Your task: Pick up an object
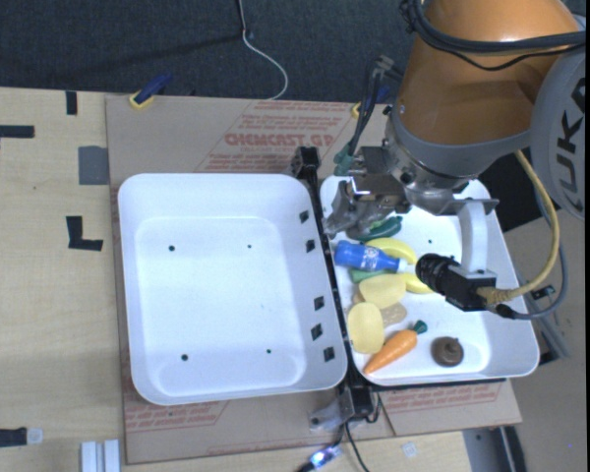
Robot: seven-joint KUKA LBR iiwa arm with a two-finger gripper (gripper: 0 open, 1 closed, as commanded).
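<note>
At the right bin's (501,362) near edge lie a carrot (389,350) and a brown disc (447,351); just beyond them, a pale yellow lump (365,326), a banana (397,256) and a blue bottle (365,257) (any would serve the pick). The gripper (357,207) sits low over the far-left corner, presumably sent for the green piece (383,228) there. Whether its claw is apart or closed I cannot tell.

Glossy plastic on matt board

Smooth white plastic bins (221,190) sit on brown cardboard (265,131); the desk (39,264) looks like pale wood.
</note>
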